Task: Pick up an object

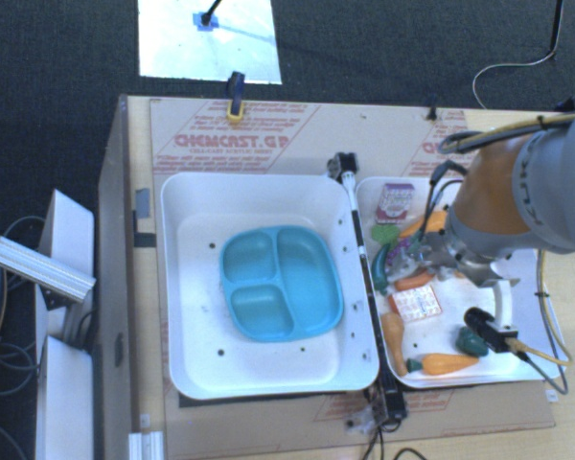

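Red lettering reading "CHEMCAST GP" repeats across the protective sheet (268, 132) under the bins; smaller print there is too fine to read.

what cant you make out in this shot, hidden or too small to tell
- Two-finger gripper: in the camera view the grey arm with the orange band covers it, so open or shut cannot be told.
- Upper middle of the right white bin: the arm hides it.
- White checked card: print too small to read.

Grey rounded arm (556, 195), orange wrist band (489, 199), black cables alongside
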Robot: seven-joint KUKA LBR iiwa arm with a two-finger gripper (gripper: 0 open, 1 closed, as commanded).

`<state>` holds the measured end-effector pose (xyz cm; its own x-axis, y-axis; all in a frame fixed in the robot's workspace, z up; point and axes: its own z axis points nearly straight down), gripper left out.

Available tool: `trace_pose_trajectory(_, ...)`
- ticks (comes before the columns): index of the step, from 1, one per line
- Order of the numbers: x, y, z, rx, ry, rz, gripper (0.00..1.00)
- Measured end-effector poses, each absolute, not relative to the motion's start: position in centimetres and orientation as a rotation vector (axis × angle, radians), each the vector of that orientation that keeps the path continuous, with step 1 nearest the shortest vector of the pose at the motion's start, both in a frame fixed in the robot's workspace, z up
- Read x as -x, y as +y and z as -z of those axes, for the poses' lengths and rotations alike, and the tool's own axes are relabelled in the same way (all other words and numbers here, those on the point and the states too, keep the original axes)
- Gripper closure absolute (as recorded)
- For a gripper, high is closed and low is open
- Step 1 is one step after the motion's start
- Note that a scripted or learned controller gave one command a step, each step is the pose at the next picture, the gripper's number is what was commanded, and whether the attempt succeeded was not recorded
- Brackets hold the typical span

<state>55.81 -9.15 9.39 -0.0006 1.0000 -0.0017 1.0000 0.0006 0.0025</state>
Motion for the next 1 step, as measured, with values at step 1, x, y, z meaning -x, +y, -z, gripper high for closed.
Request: trace_pose_trajectory(1,-62.37,-11.81,-8.65,-2.212,2.222,-0.006,0.00)
